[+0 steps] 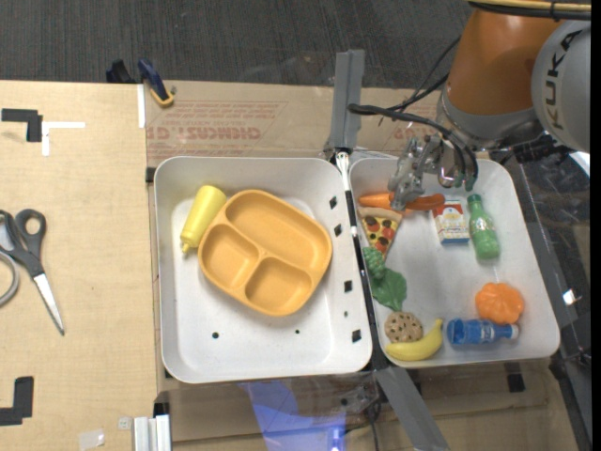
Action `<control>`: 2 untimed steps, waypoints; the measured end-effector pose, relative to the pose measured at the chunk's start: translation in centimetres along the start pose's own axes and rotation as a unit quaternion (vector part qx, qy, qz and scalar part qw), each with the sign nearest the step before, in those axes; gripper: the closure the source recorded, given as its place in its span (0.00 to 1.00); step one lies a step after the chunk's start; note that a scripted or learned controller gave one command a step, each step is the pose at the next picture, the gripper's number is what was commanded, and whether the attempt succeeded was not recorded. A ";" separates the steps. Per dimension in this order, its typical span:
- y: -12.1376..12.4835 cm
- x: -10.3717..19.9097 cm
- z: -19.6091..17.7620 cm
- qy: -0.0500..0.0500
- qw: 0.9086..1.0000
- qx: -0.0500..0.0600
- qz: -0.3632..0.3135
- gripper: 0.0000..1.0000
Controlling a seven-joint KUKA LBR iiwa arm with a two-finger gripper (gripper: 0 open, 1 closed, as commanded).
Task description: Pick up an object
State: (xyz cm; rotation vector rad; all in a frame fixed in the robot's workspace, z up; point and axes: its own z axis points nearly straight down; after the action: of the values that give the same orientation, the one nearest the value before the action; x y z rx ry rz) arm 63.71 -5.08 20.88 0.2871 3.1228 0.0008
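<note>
Carrot (406,200) lies just under the claw (413,178)

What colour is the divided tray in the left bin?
Yellow-orange, seen in the camera view: divided tray.

From my screen the scene is evenly and brightly lit from overhead. Shadows are soft and short; the yellow divided tray (266,250) casts a faint one on the left bin (188,346). The white bin floors look slightly washed out. The arm (512,54) at the upper right is a little soft, and fine detail is grainy.
</note>
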 end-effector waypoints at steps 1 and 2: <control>0.0 -0.1 -0.9 -0.002 1.000 0.000 0.000 1.00; 0.6 6.8 0.3 0.002 0.997 0.001 0.072 1.00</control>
State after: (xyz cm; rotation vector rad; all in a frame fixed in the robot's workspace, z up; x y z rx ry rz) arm 57.17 -3.26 20.49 0.5131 3.0984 0.0003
